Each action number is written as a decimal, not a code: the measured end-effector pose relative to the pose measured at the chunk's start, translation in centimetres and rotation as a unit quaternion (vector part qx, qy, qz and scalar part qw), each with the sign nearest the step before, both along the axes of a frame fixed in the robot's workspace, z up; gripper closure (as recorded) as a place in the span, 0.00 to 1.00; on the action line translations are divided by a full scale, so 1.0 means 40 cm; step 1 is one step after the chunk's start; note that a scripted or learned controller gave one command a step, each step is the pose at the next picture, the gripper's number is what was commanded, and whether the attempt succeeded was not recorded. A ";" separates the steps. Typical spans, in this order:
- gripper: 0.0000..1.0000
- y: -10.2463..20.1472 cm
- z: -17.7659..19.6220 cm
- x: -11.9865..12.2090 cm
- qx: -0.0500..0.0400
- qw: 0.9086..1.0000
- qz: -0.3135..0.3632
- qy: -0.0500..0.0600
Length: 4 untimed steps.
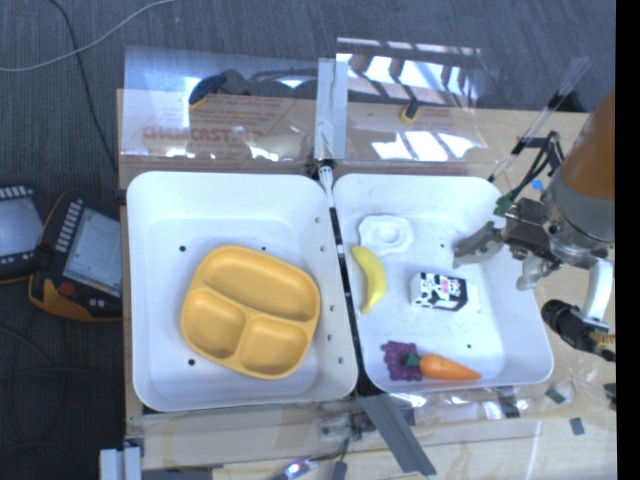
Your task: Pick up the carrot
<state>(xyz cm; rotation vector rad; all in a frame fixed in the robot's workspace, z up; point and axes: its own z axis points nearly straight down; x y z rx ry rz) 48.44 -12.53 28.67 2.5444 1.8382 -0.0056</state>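
The orange carrot lies near the front edge of the right bin, its tip pointing right and its thick end against a bunch of purple grapes. My gripper hovers over the bin's right side, up and to the right of the carrot and well apart from it. It has nothing in it. The grey arm with its orange band reaches in from the right edge.
In the right bin there are also a yellow banana, a white fried-egg toy and a black-and-white carton, which lies between gripper and carrot. A yellow divided plate sits in the left bin. A pendant lies on the floor at left.
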 end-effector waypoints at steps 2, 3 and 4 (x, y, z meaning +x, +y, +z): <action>0.00 0.061 -0.489 0.007 -0.003 0.973 0.229 -0.005; 0.00 -0.002 -0.099 0.000 0.000 0.992 0.128 0.000; 0.00 0.039 -0.435 -0.004 0.004 0.969 0.248 0.002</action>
